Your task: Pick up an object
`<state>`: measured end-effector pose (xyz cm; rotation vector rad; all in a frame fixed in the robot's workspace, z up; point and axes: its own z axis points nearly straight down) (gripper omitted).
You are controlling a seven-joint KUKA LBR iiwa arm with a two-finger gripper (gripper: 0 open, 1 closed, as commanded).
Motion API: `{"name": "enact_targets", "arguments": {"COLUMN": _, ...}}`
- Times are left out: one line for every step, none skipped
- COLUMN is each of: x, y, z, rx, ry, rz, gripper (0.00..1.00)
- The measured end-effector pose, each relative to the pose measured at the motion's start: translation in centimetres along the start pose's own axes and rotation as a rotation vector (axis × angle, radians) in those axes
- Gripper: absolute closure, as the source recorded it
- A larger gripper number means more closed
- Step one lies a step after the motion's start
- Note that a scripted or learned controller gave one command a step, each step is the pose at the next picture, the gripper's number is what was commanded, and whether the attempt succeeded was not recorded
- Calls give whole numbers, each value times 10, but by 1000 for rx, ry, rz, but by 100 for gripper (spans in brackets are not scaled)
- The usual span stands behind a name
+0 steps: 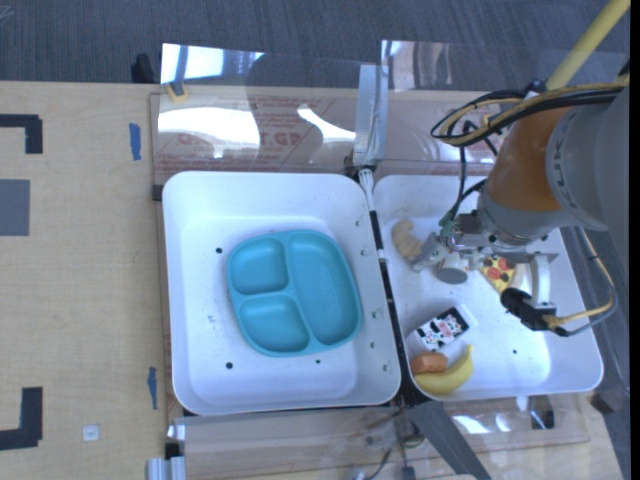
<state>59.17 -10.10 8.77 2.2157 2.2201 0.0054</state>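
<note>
Banana (447, 371) lies in right bin (570, 368), near front rim

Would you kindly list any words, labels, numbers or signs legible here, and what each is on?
No text can be read in the camera view.
Reddish printing on the clear panel behind the left bin: too blurred to read.
Black-and-white patterned object in the right bin: markings too small to read.

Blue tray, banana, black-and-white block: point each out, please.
blue tray (294, 293), camera view, on the ridge where its three compartments meet.
banana (452, 375), camera view, mid-curve of the yellow peel.
black-and-white block (441, 330), camera view, centre of its top face.
</note>
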Motion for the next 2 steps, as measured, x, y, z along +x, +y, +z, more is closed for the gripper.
{"name": "enact_targets", "arguments": {"x": 0, "y": 2, "z": -13, "rx": -8, "ry": -1, "rz": 0, "gripper": 100}}
{"name": "enact_targets", "arguments": {"x": 23, "y": -43, "z": -101, "rx": -2, "ry": 1, "rz": -1, "gripper": 100}}
